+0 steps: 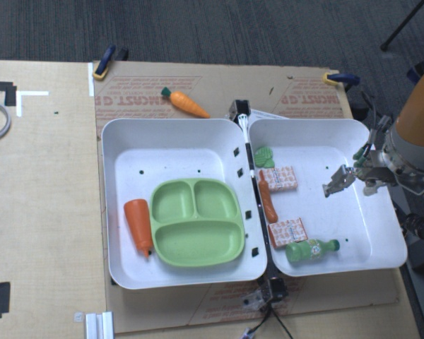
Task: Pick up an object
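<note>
Tool (337, 183) above right bin (381, 253); green bottle (311, 249) lying, cap right.

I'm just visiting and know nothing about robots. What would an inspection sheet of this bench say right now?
Surface: cardboard sheet under two white bins, clamped at the back corners.
Job's things: right bin holds green bottle, two snack boxes, a sausage-like toy, a green toy.
Clutter: left bin holds green divided plate and orange piece; toy carrot lies behind the bins.
Grippers: gripper over right bin, holding nothing.
Cables: black cable at front edge.
Surroundings: dark carpet.
</note>
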Robot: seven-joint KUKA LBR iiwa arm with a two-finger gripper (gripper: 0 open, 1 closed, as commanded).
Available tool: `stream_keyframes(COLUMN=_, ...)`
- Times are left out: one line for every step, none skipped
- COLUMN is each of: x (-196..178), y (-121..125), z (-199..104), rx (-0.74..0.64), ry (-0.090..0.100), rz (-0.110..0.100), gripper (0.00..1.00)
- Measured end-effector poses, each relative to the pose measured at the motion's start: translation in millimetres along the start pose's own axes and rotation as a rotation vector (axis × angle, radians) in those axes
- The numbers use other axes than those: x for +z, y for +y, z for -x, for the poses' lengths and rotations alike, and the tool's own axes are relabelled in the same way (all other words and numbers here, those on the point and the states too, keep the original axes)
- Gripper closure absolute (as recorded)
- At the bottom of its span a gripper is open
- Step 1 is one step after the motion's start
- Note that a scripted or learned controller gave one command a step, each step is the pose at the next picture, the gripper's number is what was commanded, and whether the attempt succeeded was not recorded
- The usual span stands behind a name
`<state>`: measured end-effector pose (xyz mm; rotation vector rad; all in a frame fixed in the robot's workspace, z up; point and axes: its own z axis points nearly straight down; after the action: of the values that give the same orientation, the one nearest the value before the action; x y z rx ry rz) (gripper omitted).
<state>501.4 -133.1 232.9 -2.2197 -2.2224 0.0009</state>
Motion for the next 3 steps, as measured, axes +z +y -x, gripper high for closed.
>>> stream_keyframes(x=141, y=23, z=-26, rx=-0.077, ry=0.0, rz=0.0, gripper=0.0)
stream_keyframes(x=140, y=94, z=-36, rx=-0.096, ry=-0.001, rz=0.001, gripper=0.0)
stream_keyframes(x=131, y=95, z=-35, rx=-0.094, ry=-0.001, rz=0.002, gripper=1.0)
